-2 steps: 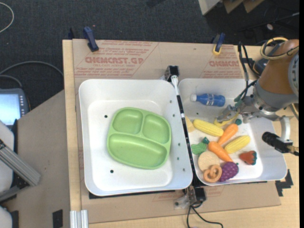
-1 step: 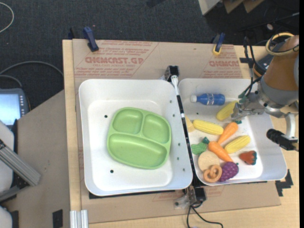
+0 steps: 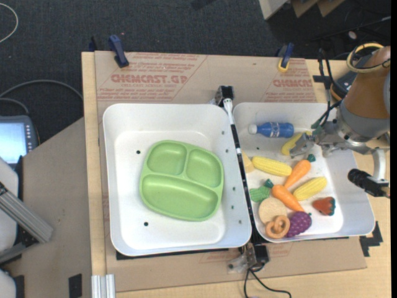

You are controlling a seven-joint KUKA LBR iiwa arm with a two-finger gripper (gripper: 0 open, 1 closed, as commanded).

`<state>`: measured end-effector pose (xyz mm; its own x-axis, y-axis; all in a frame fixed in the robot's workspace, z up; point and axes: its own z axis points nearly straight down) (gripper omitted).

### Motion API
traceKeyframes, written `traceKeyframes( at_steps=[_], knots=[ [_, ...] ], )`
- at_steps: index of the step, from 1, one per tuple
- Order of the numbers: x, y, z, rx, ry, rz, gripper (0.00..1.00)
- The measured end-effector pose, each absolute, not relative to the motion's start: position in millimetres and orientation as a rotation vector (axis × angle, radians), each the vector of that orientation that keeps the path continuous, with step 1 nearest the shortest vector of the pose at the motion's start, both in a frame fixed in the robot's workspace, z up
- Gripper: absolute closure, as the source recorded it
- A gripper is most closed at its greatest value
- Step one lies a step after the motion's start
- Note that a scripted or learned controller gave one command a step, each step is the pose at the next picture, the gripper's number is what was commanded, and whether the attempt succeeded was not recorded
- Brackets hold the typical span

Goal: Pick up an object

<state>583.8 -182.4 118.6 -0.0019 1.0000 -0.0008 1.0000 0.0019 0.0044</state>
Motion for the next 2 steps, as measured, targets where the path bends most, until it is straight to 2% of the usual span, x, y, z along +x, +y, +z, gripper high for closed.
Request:
traceKeyframes(
  at_steps=[1,2],
  knots=[
    [553.6,-196,83,2.228,2.223,-0.005,0.00],
    [556.1,-196,95,2.222,2.219,0.001,1.00]
  ],
)
